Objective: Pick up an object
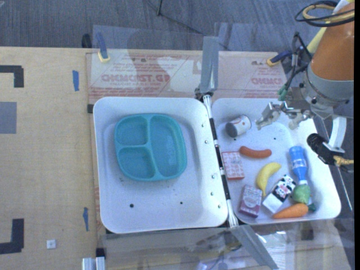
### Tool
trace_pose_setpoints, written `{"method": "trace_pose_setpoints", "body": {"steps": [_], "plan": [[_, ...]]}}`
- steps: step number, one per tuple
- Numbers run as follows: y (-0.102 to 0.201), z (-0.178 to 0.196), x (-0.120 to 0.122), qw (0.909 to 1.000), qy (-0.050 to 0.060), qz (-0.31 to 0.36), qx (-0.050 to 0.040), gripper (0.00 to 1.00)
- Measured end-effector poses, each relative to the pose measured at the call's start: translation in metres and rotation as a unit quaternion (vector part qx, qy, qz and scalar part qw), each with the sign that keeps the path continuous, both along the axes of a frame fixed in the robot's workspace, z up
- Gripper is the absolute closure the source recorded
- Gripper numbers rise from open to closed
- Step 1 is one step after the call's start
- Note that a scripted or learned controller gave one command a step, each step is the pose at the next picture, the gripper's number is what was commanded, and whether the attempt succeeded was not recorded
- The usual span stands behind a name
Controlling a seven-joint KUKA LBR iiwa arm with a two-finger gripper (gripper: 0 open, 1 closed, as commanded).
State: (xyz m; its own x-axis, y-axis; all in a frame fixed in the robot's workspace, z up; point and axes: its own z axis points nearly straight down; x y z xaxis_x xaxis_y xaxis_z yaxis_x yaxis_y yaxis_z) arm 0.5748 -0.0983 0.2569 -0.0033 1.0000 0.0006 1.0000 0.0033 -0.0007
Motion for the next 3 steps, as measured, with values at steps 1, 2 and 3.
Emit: {"method": "trace_pose_setpoints", "body": {"steps": [1,2,3], "plan": [[0.041,-0.073,-0.01,0.9996,0.0,0.027,-0.0002,0.0],[-0.027,-0.161,-0.015,0.997,-0.002,0.077,-0.0004,0.0],[-0.029,-0.151,-0.015,0.9971,-0.003,0.076,-0.0008,1.0]]}}
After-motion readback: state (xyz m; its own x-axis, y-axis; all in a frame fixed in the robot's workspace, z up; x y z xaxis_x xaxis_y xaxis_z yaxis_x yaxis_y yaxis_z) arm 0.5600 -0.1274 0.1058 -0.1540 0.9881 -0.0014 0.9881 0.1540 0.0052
